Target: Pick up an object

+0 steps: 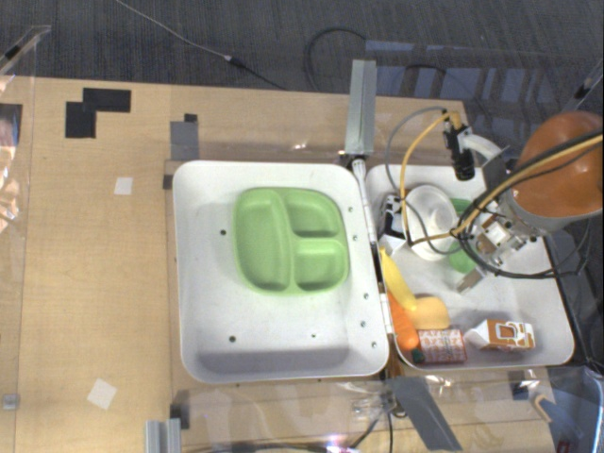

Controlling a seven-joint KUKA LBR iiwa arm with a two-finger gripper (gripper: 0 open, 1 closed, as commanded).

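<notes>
The right bin [557, 328] holds several objects. A white bowl [429, 210] lies near its back, with a green object [462, 258] beside it. A yellow banana [398, 283] runs along the left wall, with an orange carrot [404, 330] below it. A dark red box [442, 345] and an orange-and-white carton [506, 335] sit along the front. My gripper [475, 264] hangs low over the middle of this bin, just right of the bowl and over the green object, with cables draped around the wrist. Nothing is visibly held.
The left bin [203, 253] carries a green divided plate [291, 239]. A small black-and-white item [390, 213] sits by the right bin's back-left wall. A yellow cable [415, 149] loops above the bowl. The orange arm band [566, 163] looms at the right.
</notes>
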